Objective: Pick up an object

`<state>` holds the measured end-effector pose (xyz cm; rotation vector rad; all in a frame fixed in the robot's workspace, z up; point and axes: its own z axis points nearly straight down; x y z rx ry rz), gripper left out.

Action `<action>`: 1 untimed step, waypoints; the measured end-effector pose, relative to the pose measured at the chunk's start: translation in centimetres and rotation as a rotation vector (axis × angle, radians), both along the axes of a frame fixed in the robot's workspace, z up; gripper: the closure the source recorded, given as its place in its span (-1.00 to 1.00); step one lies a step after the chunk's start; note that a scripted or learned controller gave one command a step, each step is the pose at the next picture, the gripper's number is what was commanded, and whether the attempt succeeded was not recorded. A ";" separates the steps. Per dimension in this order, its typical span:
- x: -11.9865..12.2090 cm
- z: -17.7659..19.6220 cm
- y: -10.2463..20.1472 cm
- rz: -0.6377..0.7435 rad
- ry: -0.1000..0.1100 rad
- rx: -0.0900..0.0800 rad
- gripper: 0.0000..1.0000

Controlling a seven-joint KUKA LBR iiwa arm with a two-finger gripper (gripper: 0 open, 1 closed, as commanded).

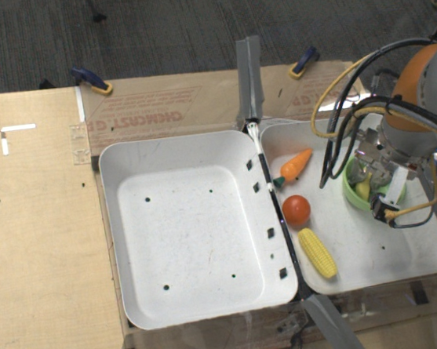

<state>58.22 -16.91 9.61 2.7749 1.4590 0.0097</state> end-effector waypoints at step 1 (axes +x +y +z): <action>7.1 0.2 5.5 -0.376 0.010 0.003 1.00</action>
